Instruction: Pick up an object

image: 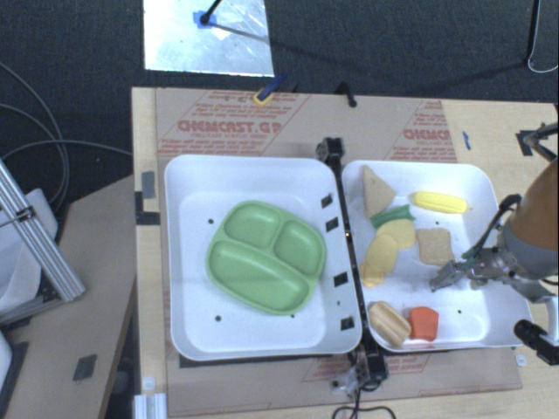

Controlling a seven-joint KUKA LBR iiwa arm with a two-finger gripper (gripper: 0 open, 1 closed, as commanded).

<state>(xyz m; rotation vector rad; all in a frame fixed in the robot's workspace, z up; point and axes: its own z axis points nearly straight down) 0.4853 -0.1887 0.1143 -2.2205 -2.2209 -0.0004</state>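
The right bin (489, 182) holds several toy foods: a tan wedge (376, 190), a yellow corn cob (439, 202), a green piece (390, 216), a pale yellow piece (385, 250), a tan bread square (433, 245), a bun (389, 321) and a red-orange block (424, 323). My gripper (446, 275) reaches in from the right, low over the bin floor. It sits just below and right of the bread square and above the red-orange block. Its fingers are open with nothing between them.
The left bin (192, 182) carries a green divided plate (266, 256). A black divider (342, 234) runs between the two bins. The arm's grey body (533, 234) covers the right bin's right edge. Cardboard (227, 125) lies under both bins.
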